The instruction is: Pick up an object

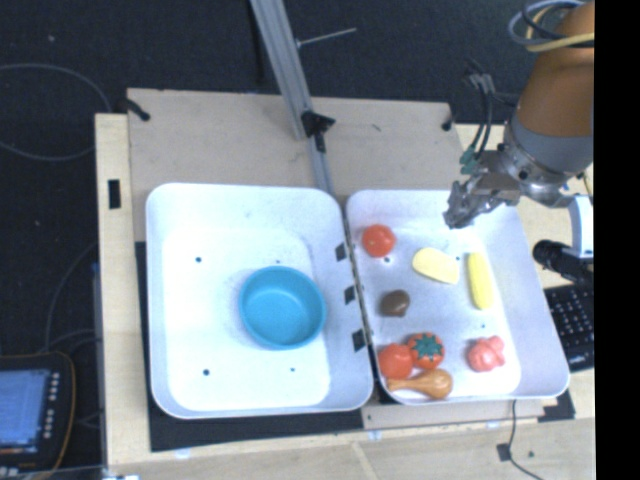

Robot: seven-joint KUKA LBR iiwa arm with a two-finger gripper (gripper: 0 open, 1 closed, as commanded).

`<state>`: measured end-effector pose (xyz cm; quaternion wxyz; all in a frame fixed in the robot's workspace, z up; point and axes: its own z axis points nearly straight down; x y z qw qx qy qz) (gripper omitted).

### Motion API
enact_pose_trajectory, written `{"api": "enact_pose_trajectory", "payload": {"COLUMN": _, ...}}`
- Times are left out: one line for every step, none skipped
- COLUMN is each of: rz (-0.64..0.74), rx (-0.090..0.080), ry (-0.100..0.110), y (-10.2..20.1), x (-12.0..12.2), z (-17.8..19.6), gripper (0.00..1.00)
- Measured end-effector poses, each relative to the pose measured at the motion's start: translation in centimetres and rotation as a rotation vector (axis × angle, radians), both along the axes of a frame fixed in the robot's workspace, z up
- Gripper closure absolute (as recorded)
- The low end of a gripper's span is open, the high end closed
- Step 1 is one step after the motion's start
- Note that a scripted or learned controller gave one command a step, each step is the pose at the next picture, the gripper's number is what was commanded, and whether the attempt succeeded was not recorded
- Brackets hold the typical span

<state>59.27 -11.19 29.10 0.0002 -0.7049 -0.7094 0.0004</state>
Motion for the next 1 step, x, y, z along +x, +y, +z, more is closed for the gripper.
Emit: {"api": "enact_pose_trajectory", "payload": {"rz": 0.002, "rx": 0.002, "ry": 0.001, "y": 5.02, "x": 0.32, "z": 0.33, "gripper": 1.0}}
